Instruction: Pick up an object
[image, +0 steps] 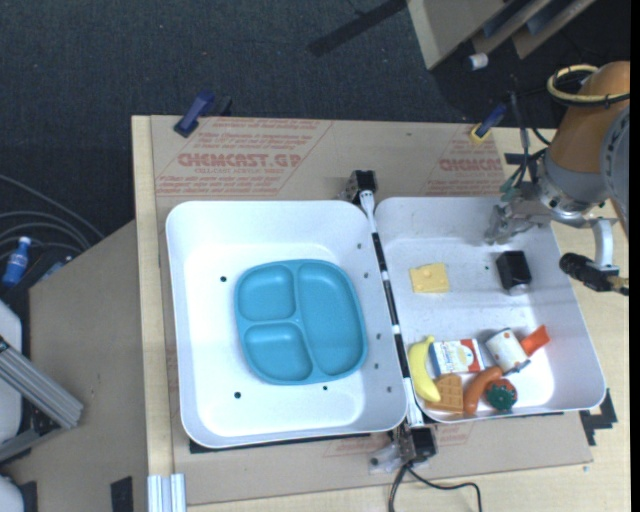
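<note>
- The right bin (570, 330) holds the loose objects: a yellow cheese-like square (430, 279) near its middle and a small black block (513, 271) to that square's right.
- Along the right bin's near edge lie a banana (421, 374), a small carton (458, 356), a white cylinder (506, 348), a cracker-like brown piece (450, 394) and a carrot-like orange toy (492, 380), crowded together.
- The gripper (508, 221) hovers at the right bin's far edge, beyond the black block; I cannot tell whether it is open or closed, and nothing is visibly held.
- The left bin (200, 300) carries a blue divided plate (299, 320).
- Both bins sit on a bench (250, 160).
</note>
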